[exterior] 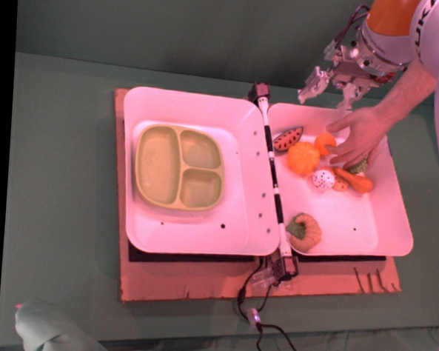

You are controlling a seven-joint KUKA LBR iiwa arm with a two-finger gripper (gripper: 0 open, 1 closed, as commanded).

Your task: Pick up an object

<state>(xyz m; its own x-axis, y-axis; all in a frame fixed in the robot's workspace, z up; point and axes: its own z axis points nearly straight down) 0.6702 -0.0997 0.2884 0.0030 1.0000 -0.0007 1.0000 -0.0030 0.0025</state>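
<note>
Jaws [330, 86] hang above the far edge of the right bin [383, 225]; whether they are parted or closed I cannot tell. A person's hand [361, 135] reaches into that bin among the toy foods: watermelon slice [288, 139], orange pumpkin [303, 158], spotted egg [323, 179], carrot [354, 180]. A striped gourd [304, 232] sits alone near the front edge, with open room around it, probably the easiest pick.

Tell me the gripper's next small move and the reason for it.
Probably hold position rather than descend. A person's hand lies over the toys in the right bin, touching the area by the carrot, while the gripper hangs above that bin's far edge. Once the hand is gone, the orange pumpkin looks like the nearest open target.
</note>
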